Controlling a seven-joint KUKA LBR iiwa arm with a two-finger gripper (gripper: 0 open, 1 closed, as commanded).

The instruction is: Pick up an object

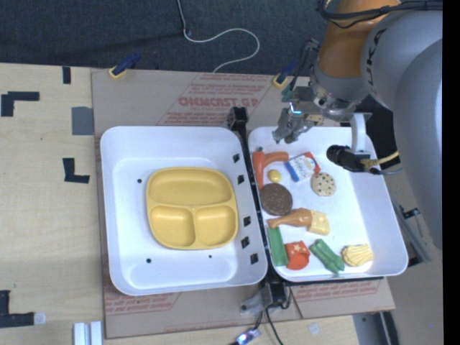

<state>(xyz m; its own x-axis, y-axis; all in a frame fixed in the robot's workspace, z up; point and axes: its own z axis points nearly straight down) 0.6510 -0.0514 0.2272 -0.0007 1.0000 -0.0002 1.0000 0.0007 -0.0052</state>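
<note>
1. Locate the gripper [287,136] at the far left corner of the right bin [379,214], beside the wall it shares with the left bin [122,192]. You cannot tell from this view whether the gripper is spread or pressed together. Nothing is visibly pinched in it.

2. Note that every candidate object lies in the right bin. Nearest the gripper, just on your side of it, is a curved orange toy sausage [263,160], with a small orange-yellow piece [274,176] beside it.

3. To the right of these you see a blue-and-white packet [301,167] and a chip cookie [323,185].

4. At mid-bin, identify a round brown cookie [276,199], then a toy drumstick [291,218] whose end touches a yellow cheese wedge [319,225].

5. Along the near edge, from left to right, you see a long green vegetable [276,245], a red piece [297,255], a second green piece [327,256] and a ridged yellow piece [356,254].

6. The left bin holds one yellow three-compartment plate [192,208], lying flat at its centre, well apart from the gripper.
</note>
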